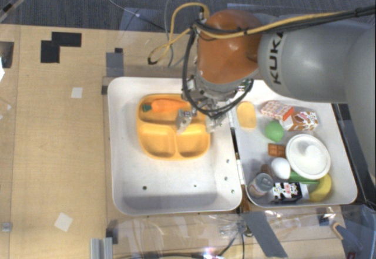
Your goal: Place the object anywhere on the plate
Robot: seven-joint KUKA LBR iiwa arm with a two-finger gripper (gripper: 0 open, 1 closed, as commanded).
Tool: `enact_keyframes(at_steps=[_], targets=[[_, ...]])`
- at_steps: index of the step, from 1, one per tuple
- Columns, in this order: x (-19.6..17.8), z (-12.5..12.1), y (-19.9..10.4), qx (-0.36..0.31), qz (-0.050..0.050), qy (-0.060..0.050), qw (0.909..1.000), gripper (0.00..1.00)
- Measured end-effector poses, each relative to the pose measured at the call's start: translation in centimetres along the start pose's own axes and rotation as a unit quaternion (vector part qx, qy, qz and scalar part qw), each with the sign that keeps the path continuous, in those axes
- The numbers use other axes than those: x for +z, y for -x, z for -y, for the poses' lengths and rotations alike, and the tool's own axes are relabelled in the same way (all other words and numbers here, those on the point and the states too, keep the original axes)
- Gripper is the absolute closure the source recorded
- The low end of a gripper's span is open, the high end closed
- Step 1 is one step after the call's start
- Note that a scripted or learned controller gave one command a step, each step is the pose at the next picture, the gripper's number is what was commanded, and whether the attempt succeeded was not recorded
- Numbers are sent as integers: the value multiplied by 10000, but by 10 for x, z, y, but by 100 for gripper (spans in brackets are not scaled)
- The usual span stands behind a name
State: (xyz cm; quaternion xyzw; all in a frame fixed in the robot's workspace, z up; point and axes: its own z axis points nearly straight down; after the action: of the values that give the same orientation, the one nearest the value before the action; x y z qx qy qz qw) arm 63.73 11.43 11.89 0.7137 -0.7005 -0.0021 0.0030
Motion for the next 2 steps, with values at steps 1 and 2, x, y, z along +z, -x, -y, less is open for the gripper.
enact_keyframes(at_steps=[1, 2], targets=[[-210, 22, -18, 1442, 46, -103, 9895, 0], [-215, 22, -16, 1449, 70, -82, 9894, 100]])
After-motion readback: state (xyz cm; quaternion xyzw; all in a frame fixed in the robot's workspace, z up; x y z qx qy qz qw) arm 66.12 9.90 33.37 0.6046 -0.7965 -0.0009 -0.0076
